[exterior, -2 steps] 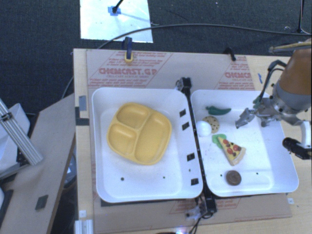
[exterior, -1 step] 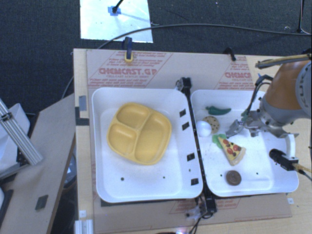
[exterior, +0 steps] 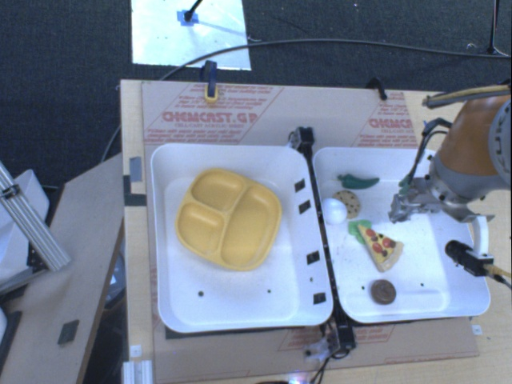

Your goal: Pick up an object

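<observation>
Gripper (exterior: 402, 209) hovered in right bin (exterior: 464, 294), just right of pizza slice (exterior: 378, 245); claw state unclear, nothing seen held. Yellow tray (exterior: 229, 218) sat in left bin (exterior: 184, 302).

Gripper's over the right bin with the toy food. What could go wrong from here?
1. The small items sit close together: white ball, tan cookie and pizza slice toy. Closing on one could nudge a neighbour.
2. The green pepper toy lies by the right white bin's far wall, leaving little room for the gripper.
3. The flat brown disc lies low, so the gripper may slip off it.
</observation>
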`<action>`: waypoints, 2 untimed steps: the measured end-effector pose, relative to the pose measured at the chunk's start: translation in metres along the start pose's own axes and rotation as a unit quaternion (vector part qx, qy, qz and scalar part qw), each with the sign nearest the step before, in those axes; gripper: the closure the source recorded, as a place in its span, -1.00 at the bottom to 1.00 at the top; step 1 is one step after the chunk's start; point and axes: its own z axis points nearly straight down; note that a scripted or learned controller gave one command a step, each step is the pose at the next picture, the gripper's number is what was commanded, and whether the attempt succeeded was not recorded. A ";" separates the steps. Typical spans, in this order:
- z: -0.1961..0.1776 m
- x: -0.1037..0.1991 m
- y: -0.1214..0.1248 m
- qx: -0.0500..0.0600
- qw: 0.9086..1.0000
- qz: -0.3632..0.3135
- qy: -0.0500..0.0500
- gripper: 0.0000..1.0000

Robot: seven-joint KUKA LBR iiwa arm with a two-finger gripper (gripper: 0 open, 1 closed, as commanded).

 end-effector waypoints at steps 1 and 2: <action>-0.051 -0.010 0.006 -0.003 1.000 0.001 -0.001 1.00; -0.113 -0.008 0.006 -0.004 1.000 -0.002 -0.001 1.00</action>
